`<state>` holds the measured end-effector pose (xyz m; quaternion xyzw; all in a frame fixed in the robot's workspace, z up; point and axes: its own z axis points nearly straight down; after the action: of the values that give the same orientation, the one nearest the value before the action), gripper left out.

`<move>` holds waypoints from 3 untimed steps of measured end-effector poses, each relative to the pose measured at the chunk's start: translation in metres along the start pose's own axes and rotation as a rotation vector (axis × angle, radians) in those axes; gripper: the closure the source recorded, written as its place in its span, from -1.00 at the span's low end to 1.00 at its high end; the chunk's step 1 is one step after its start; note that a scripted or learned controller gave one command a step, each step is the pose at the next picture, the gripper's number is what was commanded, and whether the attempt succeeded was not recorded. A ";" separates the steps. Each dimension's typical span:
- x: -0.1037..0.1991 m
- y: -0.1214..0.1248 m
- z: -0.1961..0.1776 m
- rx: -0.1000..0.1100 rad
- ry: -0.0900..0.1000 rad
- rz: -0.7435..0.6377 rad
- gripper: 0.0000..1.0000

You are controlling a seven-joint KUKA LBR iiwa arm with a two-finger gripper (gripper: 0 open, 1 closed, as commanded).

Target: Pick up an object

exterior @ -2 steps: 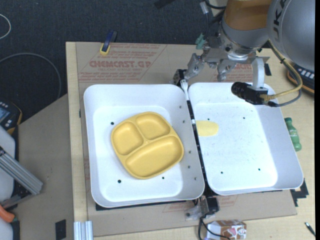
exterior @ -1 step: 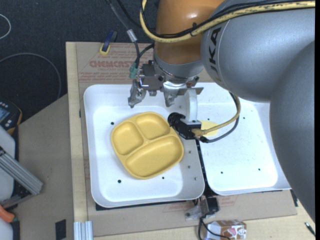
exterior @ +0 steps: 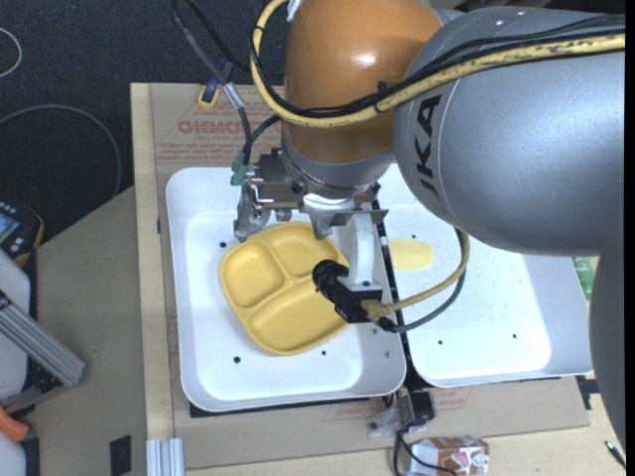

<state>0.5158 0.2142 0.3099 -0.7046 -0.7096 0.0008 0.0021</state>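
A yellow plate with three compartments (exterior: 276,291) lies tilted in the left white bin (exterior: 190,296), near its middle. My gripper (exterior: 329,228) hangs under the orange wrist band, right over the plate's far right edge, and seems to touch or nearly touch it. The wrist and its black cable plug (exterior: 340,293) hide the gripper's tips and part of the plate's right side. A small flat yellow piece (exterior: 413,256) lies in the right bin (exterior: 496,350) near the divider.
The large grey arm covers the upper right of the view and most of the right bin's far side. A green object (exterior: 584,277) peeks out at the right bin's edge. A small brown packet (exterior: 459,456) lies on the bench in front of the bins.
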 end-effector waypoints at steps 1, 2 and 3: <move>-0.002 0.003 -0.009 -0.002 -0.001 0.005 1.00; -0.062 -0.005 0.069 0.007 -0.006 0.015 1.00; -0.052 -0.038 -0.054 -0.015 0.003 0.004 1.00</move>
<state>0.4789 0.1617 0.3642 -0.7058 -0.7084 -0.0054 -0.0021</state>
